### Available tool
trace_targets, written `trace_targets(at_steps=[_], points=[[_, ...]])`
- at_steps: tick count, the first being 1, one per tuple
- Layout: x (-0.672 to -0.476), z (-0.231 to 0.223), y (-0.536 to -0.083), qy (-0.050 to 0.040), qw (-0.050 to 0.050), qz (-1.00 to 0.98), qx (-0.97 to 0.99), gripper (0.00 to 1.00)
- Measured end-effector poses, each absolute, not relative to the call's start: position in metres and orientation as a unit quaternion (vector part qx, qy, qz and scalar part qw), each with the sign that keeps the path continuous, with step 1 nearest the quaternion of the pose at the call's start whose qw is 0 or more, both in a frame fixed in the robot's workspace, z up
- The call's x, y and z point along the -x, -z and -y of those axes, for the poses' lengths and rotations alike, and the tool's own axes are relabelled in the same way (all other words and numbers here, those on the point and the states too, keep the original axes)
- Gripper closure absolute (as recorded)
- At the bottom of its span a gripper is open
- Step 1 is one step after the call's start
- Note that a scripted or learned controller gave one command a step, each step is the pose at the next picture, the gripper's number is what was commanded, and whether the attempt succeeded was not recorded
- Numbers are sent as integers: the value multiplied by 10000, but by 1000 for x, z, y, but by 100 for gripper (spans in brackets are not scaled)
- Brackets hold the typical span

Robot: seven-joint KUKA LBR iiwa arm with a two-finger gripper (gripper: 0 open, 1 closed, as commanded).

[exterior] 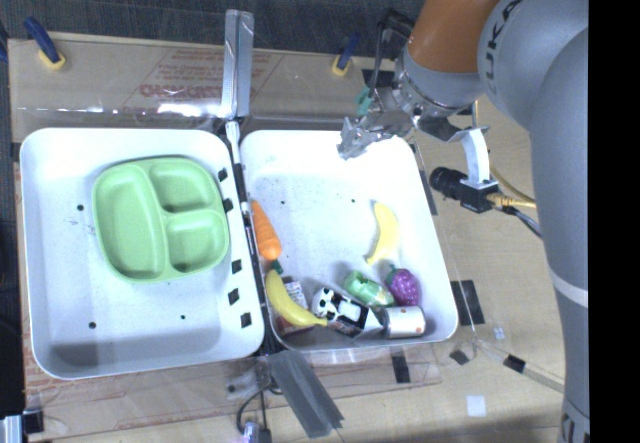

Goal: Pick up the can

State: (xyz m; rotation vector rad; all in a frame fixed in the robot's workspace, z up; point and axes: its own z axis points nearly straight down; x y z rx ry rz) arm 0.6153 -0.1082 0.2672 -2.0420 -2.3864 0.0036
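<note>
The task is looking barely begun. The small cylindrical can [402,321], white-ended with a red and white label, is lying on its side against the near wall of the shallow white right-hand bin [425,193], which serves here as the landmark. It is sitting in that bin's near right corner, touching or almost touching a purple bunch of plastic grapes [402,284] just behind it and a green round toy [362,287] to its left. A black-and-white patterned object [340,309] is crowding it on the left side as well.

The grey metal two-finger gripper [357,137] is hanging over the far rim of the same bin, near its far middle, well apart from the can at the opposite end. Its fingers appear slightly spread with nothing between them, though the metal parts are small and partly blurred.

Elsewhere in the bin, a yellow plastic banana [382,230] is lying near the right wall, an orange carrot [264,231] is resting along the left wall, and a second yellow banana [286,303] is curving along the near left corner.

Nothing is lifted yet. What is remaining, by this judgement, is the whole of it: reaching the near corner, closing on the can among its neighbours, and raising it.
</note>
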Motion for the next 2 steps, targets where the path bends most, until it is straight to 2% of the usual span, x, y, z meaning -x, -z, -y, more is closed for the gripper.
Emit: trace_targets(at_steps=[2], points=[[-616,107,-287,-15,-3,7638,6455,100]])
